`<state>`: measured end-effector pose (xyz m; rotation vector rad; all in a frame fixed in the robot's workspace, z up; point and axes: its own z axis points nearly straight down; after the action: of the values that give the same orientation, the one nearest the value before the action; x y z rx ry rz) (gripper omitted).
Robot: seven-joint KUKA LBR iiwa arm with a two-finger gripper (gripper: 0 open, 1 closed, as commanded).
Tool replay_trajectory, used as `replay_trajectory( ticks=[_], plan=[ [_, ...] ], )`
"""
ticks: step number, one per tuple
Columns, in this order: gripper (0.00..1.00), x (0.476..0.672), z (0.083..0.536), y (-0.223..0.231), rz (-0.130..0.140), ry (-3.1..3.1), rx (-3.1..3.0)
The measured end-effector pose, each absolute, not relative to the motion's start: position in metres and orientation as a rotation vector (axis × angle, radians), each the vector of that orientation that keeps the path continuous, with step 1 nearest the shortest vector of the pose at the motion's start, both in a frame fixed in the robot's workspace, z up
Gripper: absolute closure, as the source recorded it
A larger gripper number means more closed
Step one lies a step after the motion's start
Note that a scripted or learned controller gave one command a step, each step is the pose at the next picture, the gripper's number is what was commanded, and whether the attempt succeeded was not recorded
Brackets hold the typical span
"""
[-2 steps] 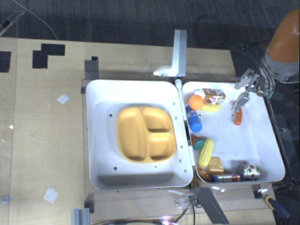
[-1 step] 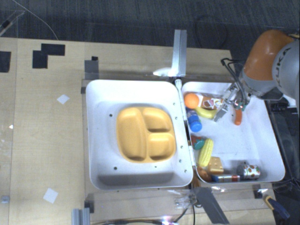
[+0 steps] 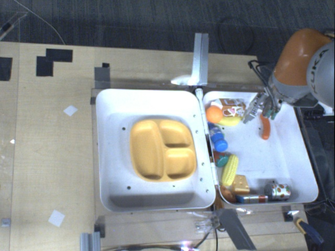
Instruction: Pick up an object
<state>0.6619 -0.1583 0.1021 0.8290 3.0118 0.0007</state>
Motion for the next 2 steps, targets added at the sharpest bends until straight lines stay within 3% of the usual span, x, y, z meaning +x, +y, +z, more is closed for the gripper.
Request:
replay_trajectory(
  ticks=[1, 2],
  plan=[
    [0.00, 0.661, 0.101, -0.157, 0.001, 3.020, 0.830],
    [0.00, 0.655, 0.091, -0.139, -0.001, 2.944, 1.056]
  ],
)
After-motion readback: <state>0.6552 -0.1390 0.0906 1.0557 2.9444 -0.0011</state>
